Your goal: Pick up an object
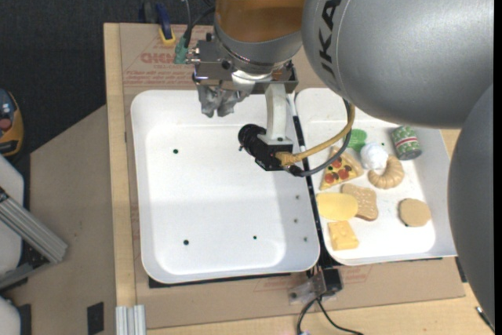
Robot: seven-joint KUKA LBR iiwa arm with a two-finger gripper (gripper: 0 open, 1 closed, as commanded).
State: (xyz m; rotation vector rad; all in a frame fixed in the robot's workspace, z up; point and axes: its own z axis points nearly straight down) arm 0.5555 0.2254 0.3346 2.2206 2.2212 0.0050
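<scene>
The objects lie in the right bin (392,251): a pizza slice (341,169), a croissant (388,175), a white ball (374,158), a green-and-red can (406,142), a green piece (357,140), a brown cracker (363,201), a pale yellow piece (336,206), a cheese wedge (342,234) and a round cookie (413,213). My gripper (217,103) hangs over the far end of the left bin (212,255), well left of all these objects. I see nothing held in it.
A black fitting with a tan cable (259,145) hangs off the wrist above the left bin's right side. The big grey arm covers the far right of the view and the right bin's back corner. Brown cardboard (125,74) surrounds the bins.
</scene>
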